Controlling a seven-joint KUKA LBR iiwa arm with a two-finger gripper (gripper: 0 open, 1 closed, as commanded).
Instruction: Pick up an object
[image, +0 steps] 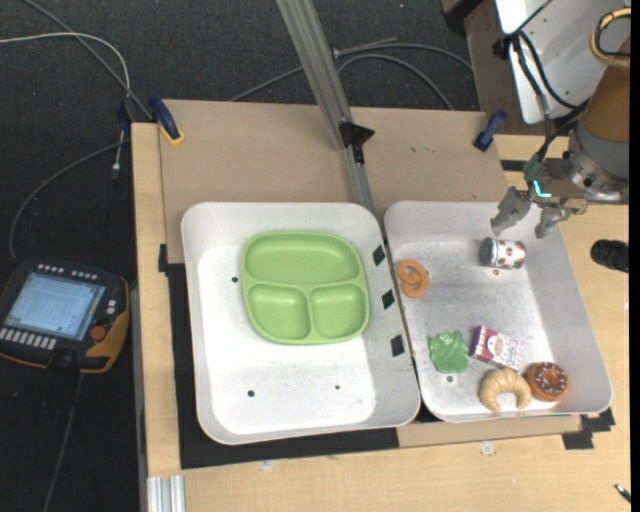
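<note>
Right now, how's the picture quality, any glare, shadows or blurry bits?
Camera view: even, soft lighting with faint shadows; the right bin floor looks grey and scuffed rather than glaring; the small can under the hand is slightly soft, as is the croissant; the green tray is sharp; the pendant screen glows pale and unreadable.

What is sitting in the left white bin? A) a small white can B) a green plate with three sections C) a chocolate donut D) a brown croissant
B: the green plastic plate with three sections lies in the left white bin, while the toy foods sit in the right white bin.
</note>
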